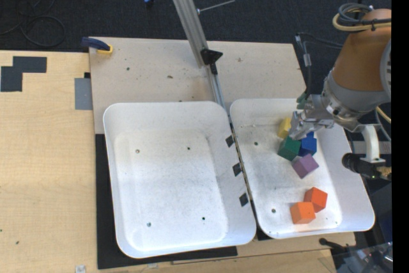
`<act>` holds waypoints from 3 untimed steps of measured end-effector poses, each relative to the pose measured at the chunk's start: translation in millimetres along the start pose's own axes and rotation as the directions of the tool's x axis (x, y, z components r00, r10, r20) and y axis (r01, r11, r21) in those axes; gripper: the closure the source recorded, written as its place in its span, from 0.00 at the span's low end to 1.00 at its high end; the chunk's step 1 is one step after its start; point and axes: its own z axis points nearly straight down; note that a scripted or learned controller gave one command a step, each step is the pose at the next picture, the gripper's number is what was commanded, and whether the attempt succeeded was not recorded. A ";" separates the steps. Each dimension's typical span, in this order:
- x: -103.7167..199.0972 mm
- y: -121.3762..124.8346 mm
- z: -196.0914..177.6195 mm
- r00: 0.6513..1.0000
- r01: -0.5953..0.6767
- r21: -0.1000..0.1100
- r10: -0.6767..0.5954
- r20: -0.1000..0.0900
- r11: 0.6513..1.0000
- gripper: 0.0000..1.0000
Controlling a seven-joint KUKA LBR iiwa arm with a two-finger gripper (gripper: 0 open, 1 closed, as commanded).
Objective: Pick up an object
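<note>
The right bin (268,214) holds a cluster of blocks: a yellow block (284,128), a green block (289,149), a blue block (308,145) and a purple block (305,165). Two orange blocks (316,197) (302,212) lie nearer the front right corner. My gripper (300,129) hangs low over the cluster, right above the spot where the yellow, green and blue blocks meet. The wrist hides the fingertips and part of the blue block.
The left bin (166,176) sits beside the right one, with black clips (234,156) along the shared rim. A slanted aluminium bar (188,16) rises behind the bins. The arm's orange band (361,64) overhangs the right bin's far right side.
</note>
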 end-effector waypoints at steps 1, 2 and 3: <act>52.4 10.0 12.1 1.000 0.003 0.007 -0.003 -0.003 1.000 1.00; 102.5 32.0 15.6 1.000 0.004 0.005 -0.004 -0.002 1.000 1.00; 154.7 35.0 6.7 1.000 0.004 0.005 -0.004 -0.001 1.000 1.00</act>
